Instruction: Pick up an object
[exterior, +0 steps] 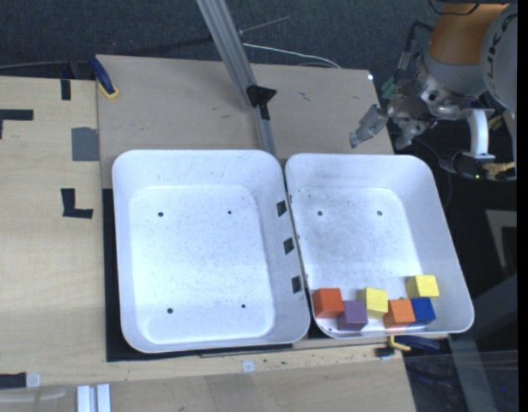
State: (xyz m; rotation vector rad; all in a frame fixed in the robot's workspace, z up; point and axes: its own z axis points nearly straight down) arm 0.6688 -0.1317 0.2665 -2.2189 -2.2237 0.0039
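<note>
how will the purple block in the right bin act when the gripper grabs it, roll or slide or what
The purple block looks like a small rigid cube, so it should probably slide, not roll. It sits touching the orange block near the right bin front wall, so fingers may jam or nudge neighbours. It is likely light.

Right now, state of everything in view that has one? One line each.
gripper: above the bench past the right bin's far rim, nothing between its fingers
right bin: holds six blocks along its near wall
left bin: speckled floor
orange block: resting, beside the purple block
two yellow blocks: resting, apart
second orange block: touching the blue block
</note>
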